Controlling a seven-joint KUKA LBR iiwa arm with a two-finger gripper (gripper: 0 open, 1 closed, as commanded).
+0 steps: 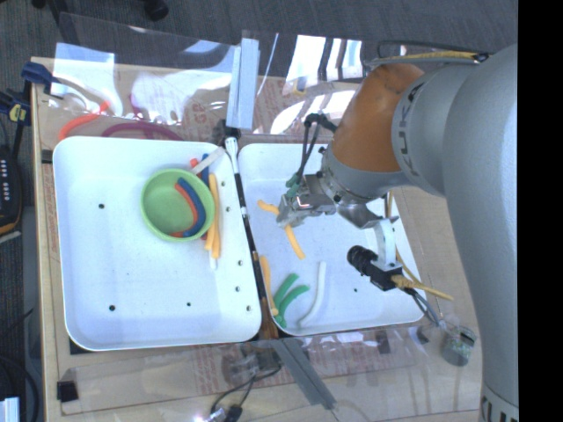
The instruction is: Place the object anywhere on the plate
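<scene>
The jaws (297, 207) hang at centre frame over the right bin (352, 310), seemingly pinching an orange stick (291, 212); their spread is unclear. The green plate (167, 207) sits centre-left in the left bin (114, 297).

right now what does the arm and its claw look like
The arm is bulky, rounded and light grey, with a glossy orange band above the wrist. Thin dark cables run down to a small metallic claw. A white bracket with a black cylindrical part hangs off the wrist.
</scene>
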